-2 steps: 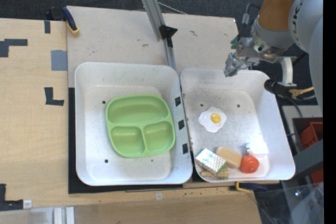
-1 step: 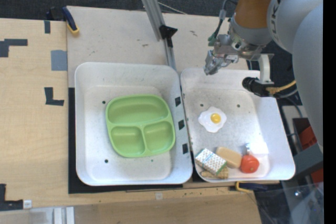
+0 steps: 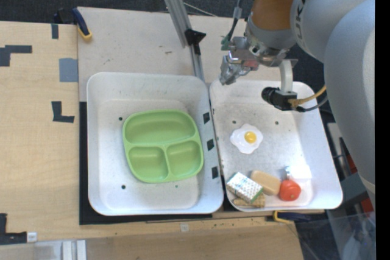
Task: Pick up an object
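Note:
My gripper [image 3: 228, 74] hangs over the far left corner of the right bin [image 3: 319, 137], well above its floor, with nothing between its fingers. In that bin lie a fried egg [image 3: 247, 138] near the middle, a small green and white box [image 3: 244, 186], a tan bread-like block [image 3: 266, 181] and a red tomato-like piece [image 3: 290, 190] along the near edge. The egg lies well toward the camera from the gripper.
The left bin [image 3: 103, 131] holds a green divided plate [image 3: 163, 145]. A metal post [image 3: 177, 6] slants up behind the bins. A black and yellow fitting [image 3: 283, 98] sits at the right bin's far side. The grey arm [image 3: 341, 21] covers the upper right.

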Robot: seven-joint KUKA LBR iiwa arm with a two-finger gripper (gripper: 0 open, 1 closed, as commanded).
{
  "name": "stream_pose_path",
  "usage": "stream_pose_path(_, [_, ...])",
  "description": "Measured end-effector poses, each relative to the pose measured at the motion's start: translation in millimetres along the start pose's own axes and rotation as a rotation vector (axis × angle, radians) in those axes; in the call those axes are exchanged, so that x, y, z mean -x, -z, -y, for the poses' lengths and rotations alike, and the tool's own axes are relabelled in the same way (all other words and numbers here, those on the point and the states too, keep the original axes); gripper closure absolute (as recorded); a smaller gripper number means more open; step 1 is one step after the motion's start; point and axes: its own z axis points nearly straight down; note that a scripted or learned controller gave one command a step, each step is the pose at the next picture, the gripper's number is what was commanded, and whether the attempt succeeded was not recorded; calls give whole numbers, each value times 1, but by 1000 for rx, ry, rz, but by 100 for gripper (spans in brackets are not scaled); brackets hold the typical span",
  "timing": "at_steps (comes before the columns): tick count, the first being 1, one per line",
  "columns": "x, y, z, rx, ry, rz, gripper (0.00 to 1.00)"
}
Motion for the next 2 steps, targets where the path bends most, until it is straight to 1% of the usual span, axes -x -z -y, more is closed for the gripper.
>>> stream_pose_path(1, [-60, -12, -1, -2, 1, 1, 100])
stream_pose_path(2, [-110, -6, 6, -1, 0, 1, 100])
